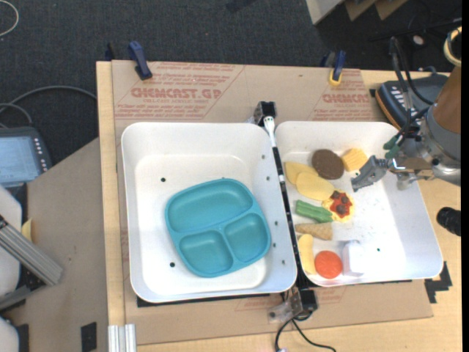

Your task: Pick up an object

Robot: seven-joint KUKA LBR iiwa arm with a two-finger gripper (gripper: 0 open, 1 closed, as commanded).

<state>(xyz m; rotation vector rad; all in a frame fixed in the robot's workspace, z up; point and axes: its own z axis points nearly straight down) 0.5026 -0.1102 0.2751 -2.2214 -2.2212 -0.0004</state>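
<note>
Toy foods lie along the left side of the right bin [410, 233]: a brown round patty [327, 163], a small yellow piece [355, 158], two pale yellow slices [311, 182], a green pod [314, 212], a red and orange piece [341, 204], a tan piece [316, 231], a red-orange ball [329, 264] and a white block [355, 258]. My gripper [385, 176] hangs over the upper middle of this bin, just right of the patty and the yellow piece. It is open with nothing between its fingers.
The left bin [143, 196] holds a teal divided plate [218, 226]. A black divider clip [266, 112] sits where the two bins meet. The arm [447, 134] comes in over the right bin's right rim. Cardboard lies under both bins.
</note>
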